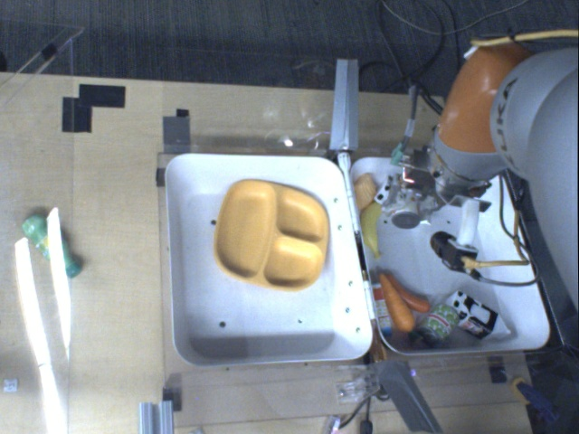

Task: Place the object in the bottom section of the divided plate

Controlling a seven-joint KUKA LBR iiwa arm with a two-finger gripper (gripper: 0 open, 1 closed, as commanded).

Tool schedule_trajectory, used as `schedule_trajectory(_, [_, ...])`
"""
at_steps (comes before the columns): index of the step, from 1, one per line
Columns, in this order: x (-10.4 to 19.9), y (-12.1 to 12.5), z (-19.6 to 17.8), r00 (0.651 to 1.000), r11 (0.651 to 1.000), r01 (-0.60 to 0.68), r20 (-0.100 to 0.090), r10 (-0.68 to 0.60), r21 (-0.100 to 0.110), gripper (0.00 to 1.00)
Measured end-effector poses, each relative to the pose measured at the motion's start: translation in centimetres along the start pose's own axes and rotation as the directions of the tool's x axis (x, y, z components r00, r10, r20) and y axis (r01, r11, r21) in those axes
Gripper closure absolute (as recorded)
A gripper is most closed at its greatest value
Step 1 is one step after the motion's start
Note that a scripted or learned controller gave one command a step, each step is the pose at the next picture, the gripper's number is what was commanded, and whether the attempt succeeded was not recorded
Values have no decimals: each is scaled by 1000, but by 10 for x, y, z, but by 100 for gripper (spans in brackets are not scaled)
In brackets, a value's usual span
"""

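From above, the 2 white bins sit side by side: the left bin (190,333) bears the yellow divided plate (270,233), and the right bin (529,328) holds a clutter of small things. Along the right bin's left wall lie a yellow banana-like piece (370,231) and, lower, an orange carrot-shaped piece (401,298), with a green-labelled can (440,324) and a black-and-white item (476,313) near its bottom edge (all crowded toward that corner). The gripper (407,208) hangs over the upper part of the right bin, just beside the banana-like piece; whether it is open or closed cannot be told. The plate has 3 sections, 1 long on the left and 2 smaller on the right, and looks smooth and glossy. A green object (36,231) lies on the bench far left.
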State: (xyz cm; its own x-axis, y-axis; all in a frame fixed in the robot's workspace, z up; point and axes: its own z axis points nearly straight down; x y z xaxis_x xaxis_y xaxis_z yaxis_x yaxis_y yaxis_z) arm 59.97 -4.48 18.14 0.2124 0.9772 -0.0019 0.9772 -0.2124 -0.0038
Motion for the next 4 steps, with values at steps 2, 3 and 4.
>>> schedule_trajectory(2, [127,-16,0,1000,1000,-6,0,6,1,100])
schedule_trajectory(3, [203,5,54,993,993,-115,0,115,-1,100])
schedule_trajectory(4, [251,12,-53,997,997,80,-1,-80,-4,100])
